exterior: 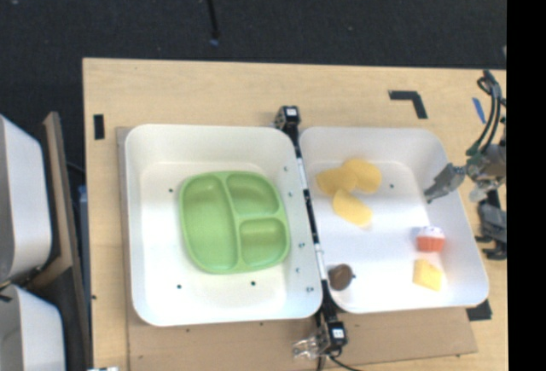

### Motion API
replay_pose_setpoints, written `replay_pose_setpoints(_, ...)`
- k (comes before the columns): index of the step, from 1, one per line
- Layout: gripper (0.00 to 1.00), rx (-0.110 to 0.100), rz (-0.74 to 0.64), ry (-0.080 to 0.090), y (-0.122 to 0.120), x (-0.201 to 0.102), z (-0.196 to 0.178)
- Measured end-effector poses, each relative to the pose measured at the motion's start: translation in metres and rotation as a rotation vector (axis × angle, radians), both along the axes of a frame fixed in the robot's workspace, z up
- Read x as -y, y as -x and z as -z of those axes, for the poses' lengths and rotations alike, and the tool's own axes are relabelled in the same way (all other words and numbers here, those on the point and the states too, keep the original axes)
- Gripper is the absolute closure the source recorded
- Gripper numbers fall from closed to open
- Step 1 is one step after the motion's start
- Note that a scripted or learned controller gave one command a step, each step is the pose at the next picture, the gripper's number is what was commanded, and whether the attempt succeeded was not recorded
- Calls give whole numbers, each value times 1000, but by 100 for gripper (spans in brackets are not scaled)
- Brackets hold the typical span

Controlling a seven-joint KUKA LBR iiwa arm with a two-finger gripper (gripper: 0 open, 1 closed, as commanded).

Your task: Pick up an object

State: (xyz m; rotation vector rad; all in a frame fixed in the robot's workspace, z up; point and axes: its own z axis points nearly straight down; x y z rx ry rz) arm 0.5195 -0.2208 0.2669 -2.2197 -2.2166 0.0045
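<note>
The right bin (388,292) holds several small items. Two pale yellow lumps (350,176) lie together near its back, and a third yellow lump (351,209) sits just in front of them. A small orange and white piece (430,239) and a yellow wedge (428,275) lie at the right side. A brown round piece (340,277) rests by the front left corner. My gripper (445,182) hangs over the bin's right rim, right of the yellow lumps and behind the orange piece, with nothing seen in it.
The left bin (153,292) carries a green divided plate (232,221) at its middle. Black clamps (290,117) sit along the seam between the bins. Cables and arm parts (490,190) crowd the bench's right edge.
</note>
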Motion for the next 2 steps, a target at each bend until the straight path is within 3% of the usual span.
replay_pose_setpoints(1,0,6,-1,2,-1,0,-3)
replay_pose_setpoints(2,0,2,-1,0,7,-6,52)
